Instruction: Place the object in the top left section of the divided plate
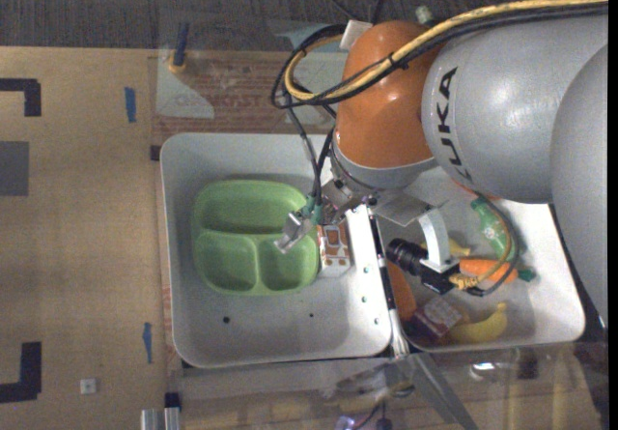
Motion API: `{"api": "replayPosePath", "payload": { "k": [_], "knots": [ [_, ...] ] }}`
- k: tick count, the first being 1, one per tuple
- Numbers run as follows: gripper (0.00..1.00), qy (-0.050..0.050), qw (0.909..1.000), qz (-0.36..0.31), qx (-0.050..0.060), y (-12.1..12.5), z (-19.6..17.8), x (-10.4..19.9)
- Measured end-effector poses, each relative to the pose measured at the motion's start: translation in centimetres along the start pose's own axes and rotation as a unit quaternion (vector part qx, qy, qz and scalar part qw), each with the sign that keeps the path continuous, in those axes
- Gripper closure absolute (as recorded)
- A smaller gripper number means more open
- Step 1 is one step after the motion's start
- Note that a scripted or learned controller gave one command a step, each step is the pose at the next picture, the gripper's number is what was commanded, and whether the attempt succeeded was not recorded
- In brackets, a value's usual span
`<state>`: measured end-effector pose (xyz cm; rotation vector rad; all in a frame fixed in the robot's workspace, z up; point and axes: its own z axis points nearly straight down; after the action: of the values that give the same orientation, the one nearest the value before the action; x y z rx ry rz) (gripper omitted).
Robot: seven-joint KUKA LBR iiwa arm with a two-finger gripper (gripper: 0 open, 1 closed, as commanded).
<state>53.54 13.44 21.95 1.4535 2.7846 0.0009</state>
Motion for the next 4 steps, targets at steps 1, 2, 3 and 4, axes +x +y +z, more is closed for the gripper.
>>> {"api": "replayPosePath", "payload": {
  "k": [1, 2, 3, 4],
  "knots": [
    [1.00, -0.001, 1.0000, 0.001, -0.002, 0.1, -1.0, -0.2],
    [1.00, 0.001, 0.9993, 0.036, 0.001, -5.7, 7.0, 0.8],
    [1.00, -0.001, 0.9825, -0.186, -0.002, -0.9, 5.4, 0.9],
    [1.00, -0.001, 0.9956, -0.093, -0.001, -5.5, -0.9, -1.0]
  ]
}}
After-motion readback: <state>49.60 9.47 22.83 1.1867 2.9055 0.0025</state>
